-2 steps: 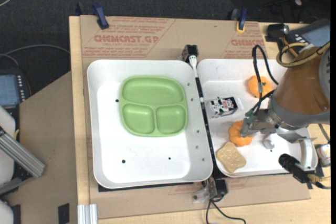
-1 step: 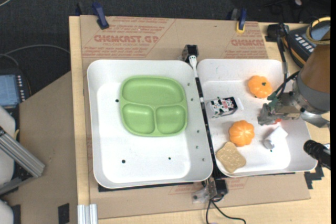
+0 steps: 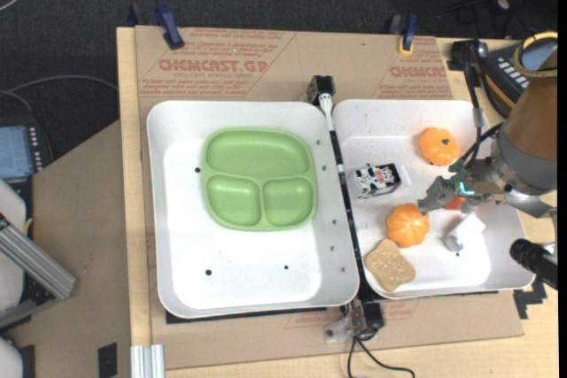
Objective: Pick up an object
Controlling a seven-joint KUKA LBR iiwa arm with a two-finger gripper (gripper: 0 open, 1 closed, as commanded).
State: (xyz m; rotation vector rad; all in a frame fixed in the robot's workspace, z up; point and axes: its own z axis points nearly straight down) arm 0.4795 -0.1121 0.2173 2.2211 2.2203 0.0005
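Note:
My gripper hangs low over the right white bin, reaching in from the right. Just to its left lies an orange pumpkin-like toy, close to the gripper's tip but apart from it. A second orange toy rests further back, near the arm's wrist. A small black-and-white item lies near the bin's left wall. A tan waffle-like biscuit sits at the front left corner. A white-grey piece lies right under the gripper, with a bit of red beside it.
The left white bin holds a green divided plate. A black divider rail runs between the bins. Clamps sit on the board's back edge, and a yellow-black device stands at the right.

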